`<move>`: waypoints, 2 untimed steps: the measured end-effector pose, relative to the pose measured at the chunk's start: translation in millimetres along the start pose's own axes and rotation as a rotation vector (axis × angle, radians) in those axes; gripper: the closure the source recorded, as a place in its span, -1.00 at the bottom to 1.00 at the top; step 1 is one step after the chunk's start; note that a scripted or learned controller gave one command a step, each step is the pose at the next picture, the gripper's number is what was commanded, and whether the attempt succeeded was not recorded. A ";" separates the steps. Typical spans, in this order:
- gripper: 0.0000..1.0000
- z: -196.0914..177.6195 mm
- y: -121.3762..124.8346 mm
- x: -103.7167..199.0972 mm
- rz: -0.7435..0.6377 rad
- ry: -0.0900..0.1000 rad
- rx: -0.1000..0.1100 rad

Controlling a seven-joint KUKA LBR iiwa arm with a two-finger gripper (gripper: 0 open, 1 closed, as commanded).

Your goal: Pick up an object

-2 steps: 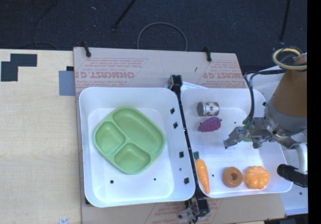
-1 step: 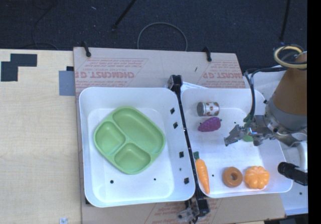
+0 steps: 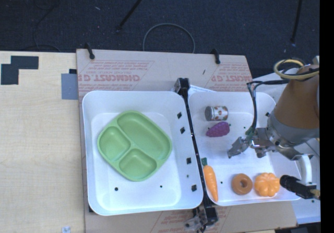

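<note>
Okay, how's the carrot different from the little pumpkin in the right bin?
The carrot is long, thin and pointed; the pumpkin is round and ribbed. The carrot lies against the bin's left wall, the pumpkin near its right corner, beyond the donut. Both are orange.

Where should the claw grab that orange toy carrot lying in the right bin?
Probably across the middle of the orange toy carrot, coming straight down. It lies flat and long against the right white bin's left wall, so the fingers should straddle its narrow width.

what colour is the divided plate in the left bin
Light green. The plate shows plainly in the camera view, lying in the white left bin.
</note>
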State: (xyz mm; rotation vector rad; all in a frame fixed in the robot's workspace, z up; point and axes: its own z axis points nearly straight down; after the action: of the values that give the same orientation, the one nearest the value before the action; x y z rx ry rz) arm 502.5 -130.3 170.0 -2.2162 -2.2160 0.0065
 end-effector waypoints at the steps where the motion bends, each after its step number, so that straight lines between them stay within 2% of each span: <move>1: -1.00 47.6 7.3 -2.5 0.000 0.000 -0.001; 2: -1.00 83.7 7.4 -1.7 0.001 -0.001 -0.005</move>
State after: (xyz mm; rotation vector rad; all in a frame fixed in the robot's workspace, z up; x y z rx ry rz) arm 509.2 -131.8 86.3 -2.2201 -2.2179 0.0024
